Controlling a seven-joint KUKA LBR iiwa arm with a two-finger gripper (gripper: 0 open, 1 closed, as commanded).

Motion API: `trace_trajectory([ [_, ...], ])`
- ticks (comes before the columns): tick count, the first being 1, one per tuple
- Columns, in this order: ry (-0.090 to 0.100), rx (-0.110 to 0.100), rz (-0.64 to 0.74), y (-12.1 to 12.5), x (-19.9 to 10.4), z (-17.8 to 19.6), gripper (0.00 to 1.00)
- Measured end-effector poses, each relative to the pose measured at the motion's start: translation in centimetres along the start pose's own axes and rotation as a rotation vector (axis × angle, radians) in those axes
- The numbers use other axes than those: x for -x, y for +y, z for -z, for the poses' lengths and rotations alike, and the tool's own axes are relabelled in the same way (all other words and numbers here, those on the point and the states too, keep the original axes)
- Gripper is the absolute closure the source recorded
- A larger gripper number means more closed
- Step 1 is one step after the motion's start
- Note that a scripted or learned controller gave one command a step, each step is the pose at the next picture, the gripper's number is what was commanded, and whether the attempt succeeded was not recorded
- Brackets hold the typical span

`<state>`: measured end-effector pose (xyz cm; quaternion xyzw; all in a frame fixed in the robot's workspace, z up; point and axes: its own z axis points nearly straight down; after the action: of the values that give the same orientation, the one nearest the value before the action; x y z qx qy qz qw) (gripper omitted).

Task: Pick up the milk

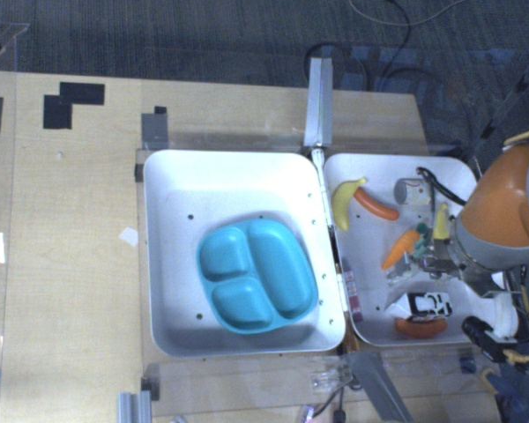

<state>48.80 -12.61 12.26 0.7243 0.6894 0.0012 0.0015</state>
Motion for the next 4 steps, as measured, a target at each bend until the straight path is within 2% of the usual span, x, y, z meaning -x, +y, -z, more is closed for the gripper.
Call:
trace_trajectory([
  [1, 0.000, 0.005, 0.003, 0.2, -0.1, 1.1, 1.00],
  [2, 0.000, 0.000, -0.233, -0.1, -4.4, 6.9, 1.00],
  [3, 0.000, 0.003, 0.032, -0.3, -9.2, 14.9, 1.00],
  [4, 0.000, -0.002, -0.178, -0.4, -10.9, 13.0, 1.00],
])
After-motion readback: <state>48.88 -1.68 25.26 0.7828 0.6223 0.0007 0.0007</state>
